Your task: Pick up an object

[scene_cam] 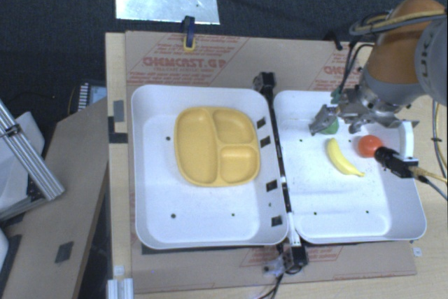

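Camera view, looking down on both bins. The arm [406,45] reaches in from the right and its gripper [329,121] is low over the far part of the right bin [350,220], right on a small green object [329,126]. The grey fingers and the green thing overlap here, so contact looks likely, but whether the fingers are spread or clamped I cannot tell; the metal and the object blur together at this size.

Just nearer and to the right of that spot lies a banana [343,157], flat on the bin floor, slanting from far-left to near-right. Beside it on the right sits an orange ball [369,145], close to the banana's far end but apart from it. Both lie free, nothing touching them.

Over in the left bin [154,213] a yellow divided plate [213,147] rests near the middle, well away from the action.

So where does the pick stand? My read: the reach is done and the tool is down at the green object, at or near the grasp itself. Nothing is lifted; every object sits on a bin floor. What's left is a sure closure on the green piece and the lift clear of the bin.
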You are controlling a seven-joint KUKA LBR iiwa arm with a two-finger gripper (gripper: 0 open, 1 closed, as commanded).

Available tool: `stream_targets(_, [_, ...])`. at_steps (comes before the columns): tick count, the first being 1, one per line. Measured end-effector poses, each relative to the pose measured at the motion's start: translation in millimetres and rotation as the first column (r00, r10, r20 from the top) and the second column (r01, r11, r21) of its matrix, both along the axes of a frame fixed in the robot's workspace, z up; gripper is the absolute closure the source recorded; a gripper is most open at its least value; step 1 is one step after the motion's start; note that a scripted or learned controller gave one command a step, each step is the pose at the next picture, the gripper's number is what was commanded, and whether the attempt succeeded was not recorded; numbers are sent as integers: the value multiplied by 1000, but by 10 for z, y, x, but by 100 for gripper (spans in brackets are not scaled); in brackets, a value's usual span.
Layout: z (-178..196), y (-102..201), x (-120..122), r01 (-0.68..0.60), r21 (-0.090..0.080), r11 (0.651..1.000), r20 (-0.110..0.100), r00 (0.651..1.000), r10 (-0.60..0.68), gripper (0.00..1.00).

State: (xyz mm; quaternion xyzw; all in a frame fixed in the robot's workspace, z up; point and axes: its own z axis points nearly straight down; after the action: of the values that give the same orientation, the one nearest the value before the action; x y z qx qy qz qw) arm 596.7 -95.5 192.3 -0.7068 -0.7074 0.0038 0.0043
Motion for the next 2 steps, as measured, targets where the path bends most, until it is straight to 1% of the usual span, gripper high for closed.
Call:
stream_targets(1, [70,1,29,-2,-1,1000,12,1000,2,0])
stream_targets(2, [-348,17,55,-1,-1,1000,10,1000,1,0])
